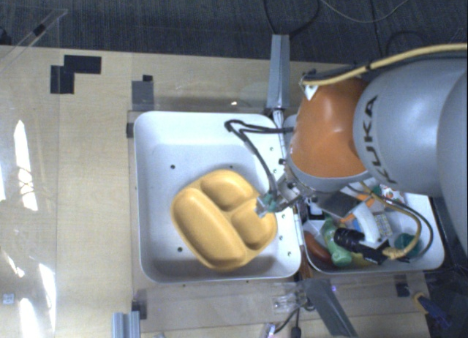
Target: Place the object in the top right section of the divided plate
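Divided plate (219,218), yellow, lies in the left bin (157,183); gripper (268,203) at its right rim, jaws' opening unclear.

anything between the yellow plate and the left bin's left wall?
Nothing: camera view shows bare white floor between the divided plate and the left bin wall there.

Divided plate (219,216): yellow plastic, smooth, semi-gloss. Left bin (157,183): white plastic, smooth. Bench (80,183): pale wood, matt. Arm (409,132): grey casing, glossy.
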Motion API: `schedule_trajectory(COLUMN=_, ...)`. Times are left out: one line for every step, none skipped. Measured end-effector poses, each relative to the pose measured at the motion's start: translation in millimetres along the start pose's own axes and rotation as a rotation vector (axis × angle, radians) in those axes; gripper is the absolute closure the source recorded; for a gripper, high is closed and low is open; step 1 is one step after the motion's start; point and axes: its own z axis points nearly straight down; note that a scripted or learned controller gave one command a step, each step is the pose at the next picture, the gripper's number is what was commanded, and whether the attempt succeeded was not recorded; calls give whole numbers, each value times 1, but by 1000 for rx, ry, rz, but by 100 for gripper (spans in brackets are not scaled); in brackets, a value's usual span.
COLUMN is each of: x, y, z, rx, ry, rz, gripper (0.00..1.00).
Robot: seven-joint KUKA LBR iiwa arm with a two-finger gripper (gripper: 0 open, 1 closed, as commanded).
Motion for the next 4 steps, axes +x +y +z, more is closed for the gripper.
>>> schedule_trajectory(x=33, y=36, z=83, rx=-40, ry=-16, rz=-2, gripper=100)
schedule_trajectory(x=47, y=101, z=95, rx=-33, ry=-17, rz=43, gripper=100)
schedule_trajectory(x=39, y=139, z=95, rx=14, ry=-22, rz=-33, gripper=100)
schedule_trajectory(x=22, y=149, z=94, rx=51, ry=11, rz=-130, gripper=100)
